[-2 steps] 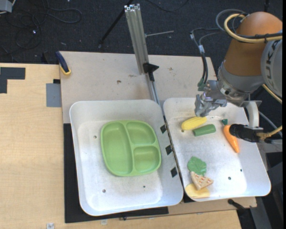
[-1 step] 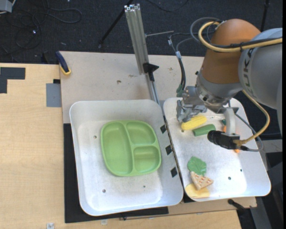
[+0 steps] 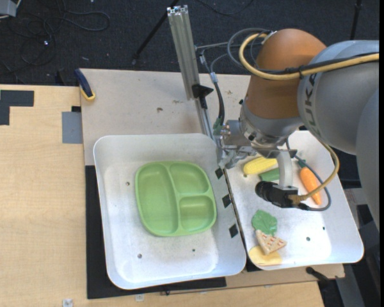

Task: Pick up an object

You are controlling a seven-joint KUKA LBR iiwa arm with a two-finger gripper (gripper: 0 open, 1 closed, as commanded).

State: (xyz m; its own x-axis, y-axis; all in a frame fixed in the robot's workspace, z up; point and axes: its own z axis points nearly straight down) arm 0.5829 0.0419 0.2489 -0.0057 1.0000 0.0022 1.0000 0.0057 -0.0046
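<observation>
My gripper [image 3: 229, 157] hangs low over the left edge of the right bin [image 3: 336, 248], close to the wall between the two bins. A yellow corn cob [image 3: 259, 165] lies just to its right. Further right, an orange carrot [image 3: 310, 183] lies slanted. A green leafy piece [image 3: 264, 221] sits nearer the front, with a pizza slice [image 3: 269, 242] and a pale yellow piece [image 3: 264, 257] below it. The wrist and arm hide the back of this bin.
The left bin [image 3: 115, 248] holds a green divided plate [image 3: 176, 197] at its middle. A metal post [image 3: 185, 56] stands at the back between the bins. Black clips [image 3: 228, 200] sit along the dividing wall.
</observation>
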